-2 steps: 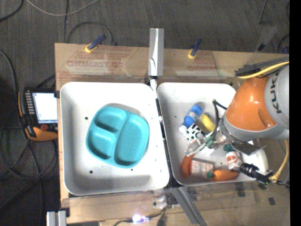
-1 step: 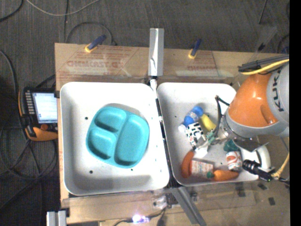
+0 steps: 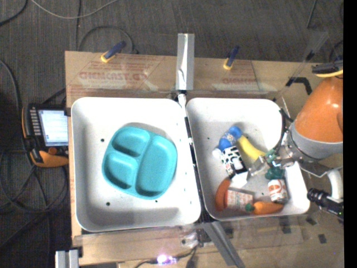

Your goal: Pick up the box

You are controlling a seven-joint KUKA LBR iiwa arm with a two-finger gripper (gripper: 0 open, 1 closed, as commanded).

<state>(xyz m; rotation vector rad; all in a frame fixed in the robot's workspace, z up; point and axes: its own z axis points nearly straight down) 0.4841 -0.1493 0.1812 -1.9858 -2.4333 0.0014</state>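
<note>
We see the right-hand bin (image 3: 262,106) crowded at lower right of frame. The box (image 3: 241,196) lies near its bottom edge, long axis roughly left-right, below-left of the gripper (image 3: 271,162); its opening we cannot tell.

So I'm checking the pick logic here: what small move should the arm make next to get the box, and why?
Probably a short shift left and toward the near rim, then down. The pincer sits in the right bin beside the banana, while the box lies nearer the front among the carrot and a small can. Nothing shows between its fingers yet.
</note>
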